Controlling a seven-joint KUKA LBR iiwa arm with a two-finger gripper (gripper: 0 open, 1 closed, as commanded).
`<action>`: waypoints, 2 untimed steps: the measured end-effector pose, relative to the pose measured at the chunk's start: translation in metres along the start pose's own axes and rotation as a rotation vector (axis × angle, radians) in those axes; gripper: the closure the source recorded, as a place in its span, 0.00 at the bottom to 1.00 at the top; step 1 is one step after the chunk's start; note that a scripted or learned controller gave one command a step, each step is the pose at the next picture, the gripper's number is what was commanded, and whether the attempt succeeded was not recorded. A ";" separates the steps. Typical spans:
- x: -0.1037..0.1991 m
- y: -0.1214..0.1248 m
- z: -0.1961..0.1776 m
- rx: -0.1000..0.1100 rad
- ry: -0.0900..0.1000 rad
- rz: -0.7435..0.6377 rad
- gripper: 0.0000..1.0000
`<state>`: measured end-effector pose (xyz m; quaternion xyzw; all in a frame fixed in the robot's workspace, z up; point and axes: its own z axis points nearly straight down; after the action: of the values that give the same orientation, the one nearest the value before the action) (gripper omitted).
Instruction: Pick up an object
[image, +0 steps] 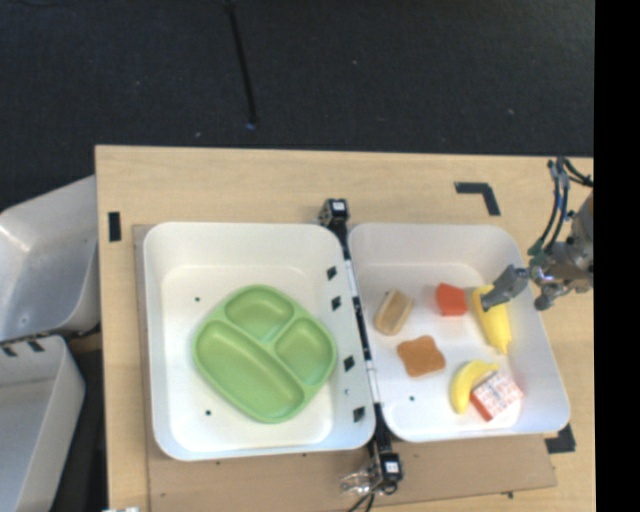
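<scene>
The right bin (430, 240) holds several toy foods: a tan bread roll (392, 312), a red block (451, 299), a brown toast slice (421, 356), a yellow banana (496, 325), a second banana (465, 385) and a red-and-white carton (497, 397). My gripper (528, 288) hangs at the bin's right side, just above the top end of the upper banana. Its fingers stand apart, so it is open, with nothing between them. One grey finger (507, 284) points down-left toward the banana's tip.
The left bin (170, 260) holds a green divided plate (263, 350). A black divider with clips (352, 320) runs between the bins. Cables (555, 210) trail above the wrist at the right edge. A white housing (40, 260) stands left of the bench.
</scene>
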<state>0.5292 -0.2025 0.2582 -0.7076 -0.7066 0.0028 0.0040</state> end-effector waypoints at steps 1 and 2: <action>0.000 0.002 -0.006 -0.011 -0.002 -0.002 0.00; -0.001 0.001 0.036 -0.007 -0.003 -0.001 0.00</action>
<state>0.5303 -0.2030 0.2220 -0.7073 -0.7069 0.0014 0.0004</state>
